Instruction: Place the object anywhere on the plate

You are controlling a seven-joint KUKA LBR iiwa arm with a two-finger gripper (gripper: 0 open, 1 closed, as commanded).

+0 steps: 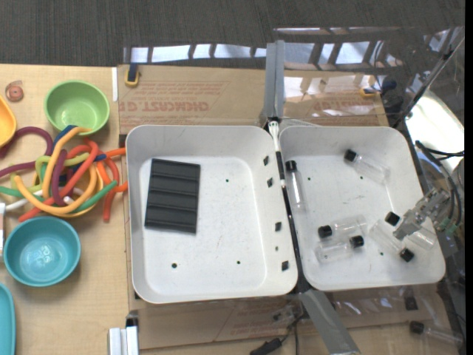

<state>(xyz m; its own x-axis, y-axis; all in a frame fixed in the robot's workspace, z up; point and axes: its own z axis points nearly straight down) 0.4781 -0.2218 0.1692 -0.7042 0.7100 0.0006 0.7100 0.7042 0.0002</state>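
Note:
A black ridged plate point(173, 196) lies flat in the left part of the left bin point(214, 283). Several clear vials with black caps are scattered in the right bin point(369, 278): one point(364, 162) near the back, one point(293, 182) along the left wall, and two point(337, 230) point(341, 248) near the front. My gripper point(412, 223) is low over the right bin's right side, right by a vial point(397, 225) and just behind a black-capped one point(407, 254). I cannot tell whether it touches either vial.
On the wooden bench to the left of the bins are a green bowl point(77, 107), a teal bowl point(41, 251) and a tangle of coloured ropes point(70, 173). Cardboard point(192, 98) lies under and behind the bins. A metal frame point(336, 50) stands behind the right bin.

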